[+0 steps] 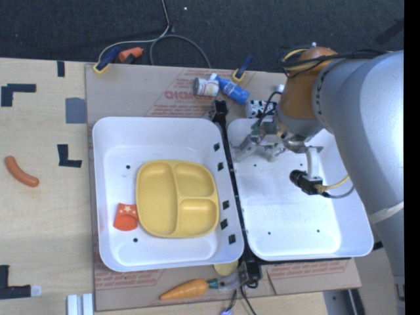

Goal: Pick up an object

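Overhead, pincer low in right bin, opening impossible to tell.

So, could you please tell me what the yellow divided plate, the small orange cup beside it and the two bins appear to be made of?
The yellow divided plate looks like moulded plastic, matte: uniform colour, soft rounded compartment ridges. The small orange cup is probably plastic too, with an even, saturated colour, though it is too small to be sure. The left bin and right bin look like thin formed white plastic, slightly glossy, with rounded corners and rolled rims.

Dark carpet floor (speckled) behind light wooden bench.
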{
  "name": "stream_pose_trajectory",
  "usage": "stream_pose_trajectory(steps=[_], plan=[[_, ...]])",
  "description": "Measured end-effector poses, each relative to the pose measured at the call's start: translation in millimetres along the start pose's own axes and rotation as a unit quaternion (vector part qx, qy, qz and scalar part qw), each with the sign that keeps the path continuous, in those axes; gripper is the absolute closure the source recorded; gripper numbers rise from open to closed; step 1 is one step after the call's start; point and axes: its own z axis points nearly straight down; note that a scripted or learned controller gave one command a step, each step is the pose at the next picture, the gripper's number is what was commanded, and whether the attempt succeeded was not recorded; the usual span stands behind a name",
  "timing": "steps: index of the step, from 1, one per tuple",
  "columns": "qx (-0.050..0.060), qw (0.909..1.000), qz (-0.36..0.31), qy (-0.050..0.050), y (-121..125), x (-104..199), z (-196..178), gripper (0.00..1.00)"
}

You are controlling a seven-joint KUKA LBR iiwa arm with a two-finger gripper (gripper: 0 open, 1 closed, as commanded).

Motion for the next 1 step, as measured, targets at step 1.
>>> stream_pose_trajectory(steps=[1], plan=[[0.001,1.0,0.001,0.001,27.7,-9.1,0.6,0.0]])
